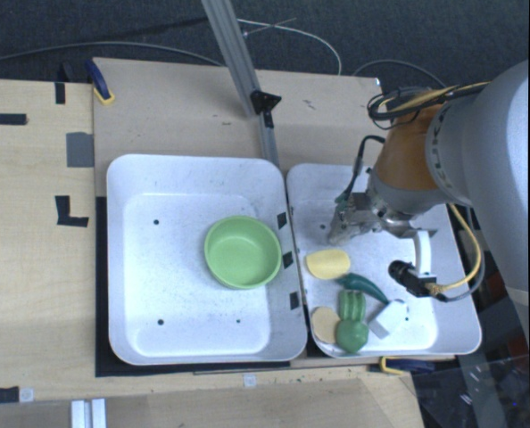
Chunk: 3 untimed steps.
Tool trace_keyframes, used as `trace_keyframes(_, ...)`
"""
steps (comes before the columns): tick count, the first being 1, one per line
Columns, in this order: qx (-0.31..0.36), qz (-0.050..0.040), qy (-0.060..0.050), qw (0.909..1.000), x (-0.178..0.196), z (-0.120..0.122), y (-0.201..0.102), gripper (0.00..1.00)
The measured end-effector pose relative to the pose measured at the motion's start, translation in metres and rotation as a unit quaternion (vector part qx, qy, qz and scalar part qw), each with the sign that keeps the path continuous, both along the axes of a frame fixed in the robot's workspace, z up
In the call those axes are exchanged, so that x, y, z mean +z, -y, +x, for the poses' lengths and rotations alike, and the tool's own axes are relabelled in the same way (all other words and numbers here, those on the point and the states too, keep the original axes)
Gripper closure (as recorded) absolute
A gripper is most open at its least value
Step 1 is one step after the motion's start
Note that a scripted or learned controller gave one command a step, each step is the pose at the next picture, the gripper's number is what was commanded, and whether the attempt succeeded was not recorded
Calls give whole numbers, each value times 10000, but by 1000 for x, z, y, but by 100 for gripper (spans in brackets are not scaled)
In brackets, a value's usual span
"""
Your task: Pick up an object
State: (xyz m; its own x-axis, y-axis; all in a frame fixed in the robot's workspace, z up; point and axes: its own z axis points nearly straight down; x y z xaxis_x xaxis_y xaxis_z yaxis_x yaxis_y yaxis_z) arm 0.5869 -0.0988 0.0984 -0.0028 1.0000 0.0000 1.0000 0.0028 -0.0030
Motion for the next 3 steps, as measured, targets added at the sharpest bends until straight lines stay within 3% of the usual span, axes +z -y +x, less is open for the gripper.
trace_keyframes(2,-8,-4,35,10000,103,4,0,100)
trace_keyframes(3,-6,-1,24,10000,133,5,0,100)
